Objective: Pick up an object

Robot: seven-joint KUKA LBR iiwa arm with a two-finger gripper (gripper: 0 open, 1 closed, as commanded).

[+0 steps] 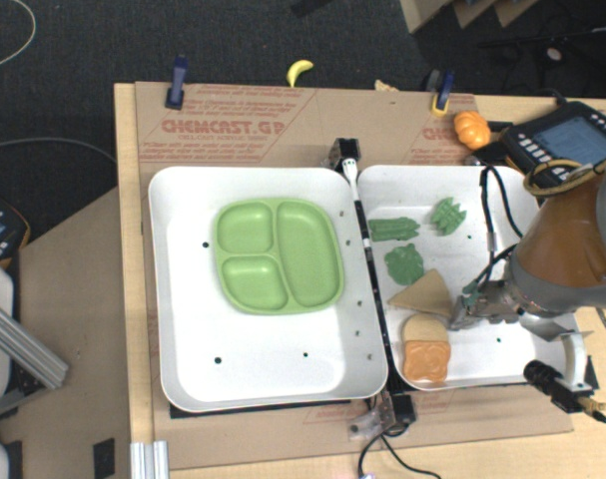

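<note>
- Camera view: you see two white bins side by side on the surface (233, 128); the left bin (183, 357) fills the middle of the frame, the right bin (502, 362) sits at centre right.
- In the left bin lies a light green divided tray (279, 255), with three compartments, slightly above the bin's middle.
- In the right bin you find a flat green piece (392, 230) near the upper left corner, a green leafy piece (447, 215) to its right, another green lump (404, 262) below them, a tan wedge (424, 292) below that, and an orange block (426, 359) at the bin's lower left.
- The end effector (469, 307) hangs low over the right bin, just right of the tan wedge; you cannot tell from here how its fingers stand.
- The arm's orange band (572, 238) shows at the right edge.
</note>
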